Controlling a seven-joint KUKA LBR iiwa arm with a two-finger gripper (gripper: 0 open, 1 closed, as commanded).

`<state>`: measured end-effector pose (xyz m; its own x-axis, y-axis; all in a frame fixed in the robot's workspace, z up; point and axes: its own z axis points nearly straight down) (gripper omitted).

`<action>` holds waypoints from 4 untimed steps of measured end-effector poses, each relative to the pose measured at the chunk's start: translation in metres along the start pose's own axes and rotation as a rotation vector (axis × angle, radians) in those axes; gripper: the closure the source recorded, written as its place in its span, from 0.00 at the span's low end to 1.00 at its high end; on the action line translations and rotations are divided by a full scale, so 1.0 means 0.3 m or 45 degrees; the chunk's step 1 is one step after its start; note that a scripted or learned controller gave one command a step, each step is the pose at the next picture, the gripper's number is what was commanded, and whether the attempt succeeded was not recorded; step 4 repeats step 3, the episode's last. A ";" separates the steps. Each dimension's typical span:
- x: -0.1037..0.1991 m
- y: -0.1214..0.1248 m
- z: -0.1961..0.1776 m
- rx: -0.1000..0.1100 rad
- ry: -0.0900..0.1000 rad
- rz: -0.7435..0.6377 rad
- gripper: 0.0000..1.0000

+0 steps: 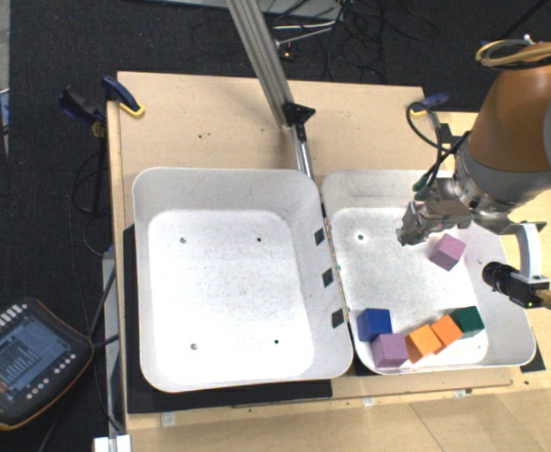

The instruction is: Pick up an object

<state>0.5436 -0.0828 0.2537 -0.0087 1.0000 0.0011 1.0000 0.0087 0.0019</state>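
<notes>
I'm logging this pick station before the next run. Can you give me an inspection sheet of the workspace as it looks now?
Surface: wooden bench bearing the left white bin and the right white bin.
Job's things: in the right bin, a lilac cube beside the claw; along the front wall, a blue cube, a purple cube, an orange cube and a green cube.
Clutter: nothing seen.
Grippers: claw low over the right bin; finger state unclear.
Cables: black cables behind the bench.
Surroundings: handheld control pendant at lower left; blue clamp on the bench corner.
</notes>
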 end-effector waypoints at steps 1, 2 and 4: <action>0.150 0.033 -0.006 0.000 -0.001 0.000 1.00; 0.337 0.089 -0.011 0.000 0.001 0.000 1.00; 0.496 0.089 0.018 0.004 0.000 0.001 1.00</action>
